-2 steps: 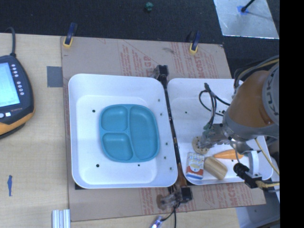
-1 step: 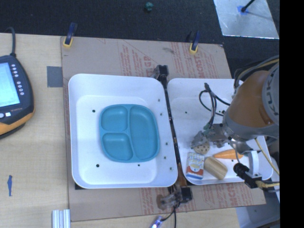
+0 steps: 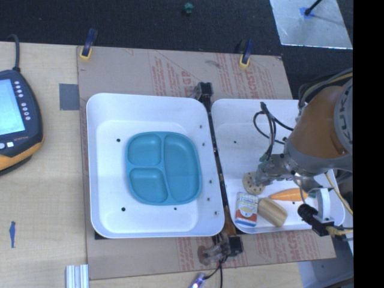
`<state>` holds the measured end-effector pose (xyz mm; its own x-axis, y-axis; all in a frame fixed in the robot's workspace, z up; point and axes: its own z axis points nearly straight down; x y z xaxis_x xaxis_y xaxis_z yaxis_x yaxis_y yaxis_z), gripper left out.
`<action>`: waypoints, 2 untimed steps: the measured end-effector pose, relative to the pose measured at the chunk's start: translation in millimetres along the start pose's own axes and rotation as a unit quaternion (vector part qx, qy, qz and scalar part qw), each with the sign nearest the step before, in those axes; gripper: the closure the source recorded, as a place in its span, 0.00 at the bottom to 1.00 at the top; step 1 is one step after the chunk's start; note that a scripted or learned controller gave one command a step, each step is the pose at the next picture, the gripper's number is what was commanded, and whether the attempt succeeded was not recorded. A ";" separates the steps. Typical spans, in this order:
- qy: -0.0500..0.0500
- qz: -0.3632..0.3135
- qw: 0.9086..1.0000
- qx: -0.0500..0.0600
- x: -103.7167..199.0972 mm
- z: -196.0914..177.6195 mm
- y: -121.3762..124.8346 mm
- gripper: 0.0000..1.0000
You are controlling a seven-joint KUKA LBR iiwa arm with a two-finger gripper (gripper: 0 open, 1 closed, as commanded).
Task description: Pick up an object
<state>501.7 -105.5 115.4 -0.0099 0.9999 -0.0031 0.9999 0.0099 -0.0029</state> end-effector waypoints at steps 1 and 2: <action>0.000 0.000 1.000 0.000 0.1 0.1 0.0 0.00; -0.001 -0.001 1.000 -0.001 -1.0 -10.1 0.7 1.00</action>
